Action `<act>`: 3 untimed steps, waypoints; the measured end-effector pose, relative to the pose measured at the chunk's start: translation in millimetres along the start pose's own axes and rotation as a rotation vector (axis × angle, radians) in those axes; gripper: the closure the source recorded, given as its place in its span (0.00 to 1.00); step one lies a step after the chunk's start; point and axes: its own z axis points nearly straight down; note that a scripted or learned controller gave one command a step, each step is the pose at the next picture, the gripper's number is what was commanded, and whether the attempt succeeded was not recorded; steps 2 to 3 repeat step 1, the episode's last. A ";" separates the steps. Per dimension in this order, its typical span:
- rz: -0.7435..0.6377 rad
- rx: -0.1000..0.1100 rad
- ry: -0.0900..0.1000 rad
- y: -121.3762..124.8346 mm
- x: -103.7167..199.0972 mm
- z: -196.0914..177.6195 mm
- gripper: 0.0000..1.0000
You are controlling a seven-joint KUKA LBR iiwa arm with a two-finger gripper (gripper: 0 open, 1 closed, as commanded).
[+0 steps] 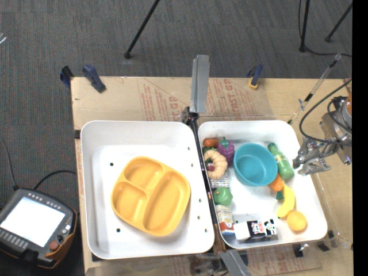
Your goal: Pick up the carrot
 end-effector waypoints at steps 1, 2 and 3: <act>0.134 -0.013 0.019 62.4 30.2 81.3 1.00; 0.134 -0.013 0.019 62.4 30.2 81.3 1.00; 0.134 -0.013 0.019 62.4 30.2 81.3 1.00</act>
